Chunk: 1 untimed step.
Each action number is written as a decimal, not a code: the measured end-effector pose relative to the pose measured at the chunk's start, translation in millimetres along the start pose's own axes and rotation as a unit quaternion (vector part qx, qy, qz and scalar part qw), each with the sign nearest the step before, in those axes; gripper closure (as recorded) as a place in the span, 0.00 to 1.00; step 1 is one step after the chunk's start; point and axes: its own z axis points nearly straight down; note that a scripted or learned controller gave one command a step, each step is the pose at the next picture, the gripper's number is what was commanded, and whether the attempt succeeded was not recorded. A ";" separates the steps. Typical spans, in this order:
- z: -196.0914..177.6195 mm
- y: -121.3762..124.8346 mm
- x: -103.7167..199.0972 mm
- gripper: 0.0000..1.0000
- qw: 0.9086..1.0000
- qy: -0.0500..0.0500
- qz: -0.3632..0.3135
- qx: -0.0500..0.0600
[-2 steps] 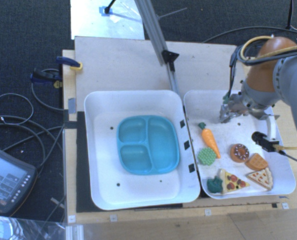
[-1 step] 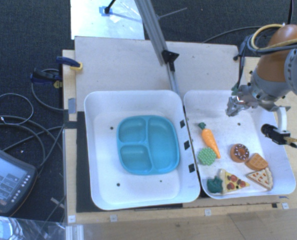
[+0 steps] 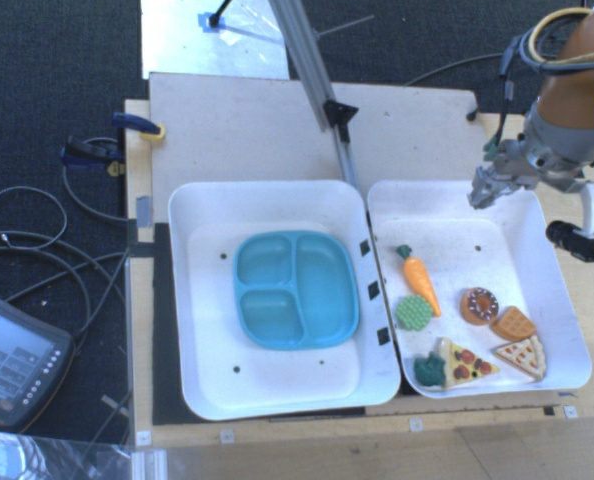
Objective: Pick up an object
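My gripper [image 3: 483, 194] hangs over the far right corner of the right bin [image 3: 455, 206], above bare bin floor and apart from the toys. Below it in that bin lie an orange carrot [image 3: 421, 284], a green round piece [image 3: 414, 312], a brown donut [image 3: 479, 305], a waffle [image 3: 515, 324], a triangular waffle slice [image 3: 525, 355], a pizza slice [image 3: 465, 361] and a dark green broccoli [image 3: 429, 369]. Nothing shows between the fingers.
The left bin [image 3: 202, 268] holds a blue divided plate [image 3: 297, 289]. A grey pole [image 3: 307, 53] slants across the back of the bench. Clamps [image 3: 112, 140] and cables lie off the bench's left, with a pendant [image 3: 17, 360] on the floor.
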 end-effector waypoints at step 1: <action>-55.2 2.4 -0.2 1.00 1.000 0.000 0.000 0.001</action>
